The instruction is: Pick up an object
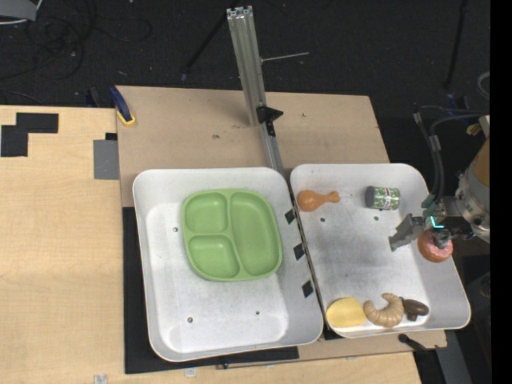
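Note:
My gripper (432,238) hangs over the right rim of the right bin (364,254), open, with one dark finger (404,234) splayed out to the left. A round red-orange object (437,250) lies just under the gripper at the bin's right edge; nothing shows it clamped. In the same bin lie an orange pear-shaped toy (318,200) at the back left and a small green-labelled can (384,198) at the back. At the front sit a yellow lump (346,314), a tan curled piece (386,310) and a dark brown piece (415,308).
The left bin (160,294) holds a green divided plate (232,235). An upright metal post (248,62) stands behind the bins' shared edge. Black clips (299,250) line the divider between the bins.

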